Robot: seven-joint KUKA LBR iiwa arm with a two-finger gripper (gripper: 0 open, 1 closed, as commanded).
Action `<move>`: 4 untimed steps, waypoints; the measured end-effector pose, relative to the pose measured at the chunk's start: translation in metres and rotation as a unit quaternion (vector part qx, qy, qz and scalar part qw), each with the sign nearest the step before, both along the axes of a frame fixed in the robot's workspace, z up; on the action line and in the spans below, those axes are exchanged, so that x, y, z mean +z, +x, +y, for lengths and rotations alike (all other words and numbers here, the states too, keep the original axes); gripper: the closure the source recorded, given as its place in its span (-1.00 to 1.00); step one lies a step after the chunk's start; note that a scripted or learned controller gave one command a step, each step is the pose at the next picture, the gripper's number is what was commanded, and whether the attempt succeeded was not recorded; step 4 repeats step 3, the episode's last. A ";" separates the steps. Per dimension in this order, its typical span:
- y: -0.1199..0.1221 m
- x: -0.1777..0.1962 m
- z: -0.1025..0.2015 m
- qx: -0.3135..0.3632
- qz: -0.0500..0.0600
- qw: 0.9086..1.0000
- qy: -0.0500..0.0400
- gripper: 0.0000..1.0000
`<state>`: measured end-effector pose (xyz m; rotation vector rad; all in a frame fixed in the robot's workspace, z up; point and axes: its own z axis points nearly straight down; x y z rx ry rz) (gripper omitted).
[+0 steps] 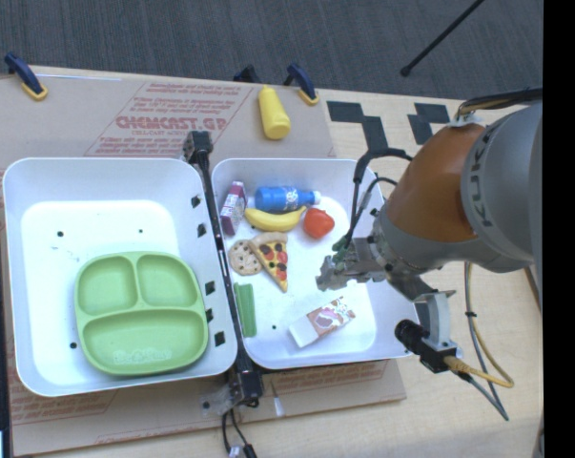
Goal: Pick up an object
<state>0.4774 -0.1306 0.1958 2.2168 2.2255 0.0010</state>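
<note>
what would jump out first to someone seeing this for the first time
The big grey arm with its orange band dominates the right side, its gripper hanging over the right bin. Next comes the green divided plate alone in the left bin, against toy food clustered around a banana.

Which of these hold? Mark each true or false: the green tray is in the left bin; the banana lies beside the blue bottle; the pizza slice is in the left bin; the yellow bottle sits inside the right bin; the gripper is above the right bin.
1. The green tray sits in the left bin. True.
2. The banana lies beside the blue bottle. True.
3. The pizza slice is in the left bin. False: it lies in the right bin.
4. The yellow bottle sits inside the right bin. False: it lies outside both bins, on the cardboard.
5. The gripper is above the right bin. True.
</note>
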 end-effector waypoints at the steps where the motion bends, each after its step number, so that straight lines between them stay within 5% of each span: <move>1: 0.066 0.029 -0.021 0.001 0.000 1.000 0.000 1.00; 2: 0.095 -0.014 -0.005 0.001 0.002 1.000 0.000 1.00; 4: 0.111 -0.002 0.009 0.001 0.001 1.000 0.000 1.00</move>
